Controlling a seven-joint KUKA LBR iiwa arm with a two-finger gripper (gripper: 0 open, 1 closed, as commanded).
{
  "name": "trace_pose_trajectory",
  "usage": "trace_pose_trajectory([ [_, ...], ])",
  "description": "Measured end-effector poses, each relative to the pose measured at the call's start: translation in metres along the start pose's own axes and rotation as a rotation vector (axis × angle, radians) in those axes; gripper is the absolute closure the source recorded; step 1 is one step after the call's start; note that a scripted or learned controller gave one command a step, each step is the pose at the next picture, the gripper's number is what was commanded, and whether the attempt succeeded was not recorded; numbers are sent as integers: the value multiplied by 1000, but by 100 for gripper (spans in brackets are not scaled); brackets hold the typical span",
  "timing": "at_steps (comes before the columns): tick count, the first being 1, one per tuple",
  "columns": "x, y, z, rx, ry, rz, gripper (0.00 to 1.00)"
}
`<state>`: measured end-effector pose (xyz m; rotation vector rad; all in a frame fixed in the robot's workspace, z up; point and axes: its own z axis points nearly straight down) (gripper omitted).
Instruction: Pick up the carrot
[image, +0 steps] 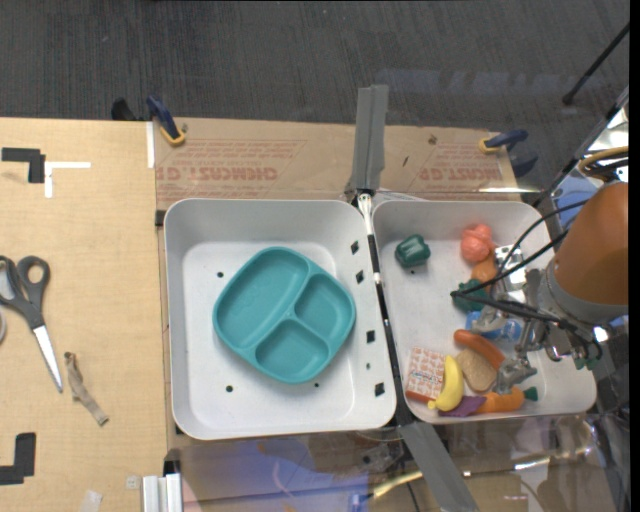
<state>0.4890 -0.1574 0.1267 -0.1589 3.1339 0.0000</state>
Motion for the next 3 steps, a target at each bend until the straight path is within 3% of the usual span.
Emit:
trace_pose_trajectory([
  [1, -101, 17, -68, -1, 0, -78, 0],
  [2, -125, -17, 34, 0, -1, 154, 0],
  [3, -166, -9, 32, 1, -5, 374, 0],
])
